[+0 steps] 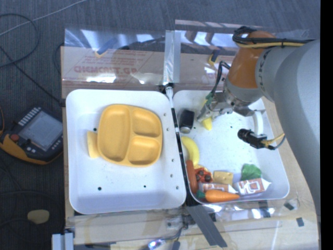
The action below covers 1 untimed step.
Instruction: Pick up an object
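Observation:
My gripper [210, 110] is low in the far left part of the right bin [270, 155], hanging from the grey arm with the orange band [245, 69]. A small yellow piece [207, 123] lies right at its tip, touching or just under it; whether it is held is not visible. A black cylinder [186, 120] lies just left of the gripper against the bin's left wall. A banana [191, 149] lies nearer the front.
Along the right bin's front edge lie a carrot [221, 195], a red item [192, 177], a pale yellow block [222, 177], a green piece [252, 170] and a red-and-white packet [248, 187]. The left bin [83, 191] holds a yellow divided plate [129, 134]. A black fitting [252, 136] sits right of the gripper.

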Each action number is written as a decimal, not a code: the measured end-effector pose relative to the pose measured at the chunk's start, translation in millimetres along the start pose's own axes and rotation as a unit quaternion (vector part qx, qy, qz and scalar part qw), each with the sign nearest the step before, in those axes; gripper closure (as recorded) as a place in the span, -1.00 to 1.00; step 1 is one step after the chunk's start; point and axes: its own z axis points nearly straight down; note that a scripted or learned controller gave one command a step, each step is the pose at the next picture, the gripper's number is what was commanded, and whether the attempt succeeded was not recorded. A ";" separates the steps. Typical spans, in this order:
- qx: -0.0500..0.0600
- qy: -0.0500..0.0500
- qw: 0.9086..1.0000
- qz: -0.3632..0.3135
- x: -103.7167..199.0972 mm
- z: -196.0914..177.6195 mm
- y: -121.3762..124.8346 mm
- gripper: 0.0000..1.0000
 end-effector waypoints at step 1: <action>0.006 0.002 1.000 0.001 41.3 -140.6 26.7 1.00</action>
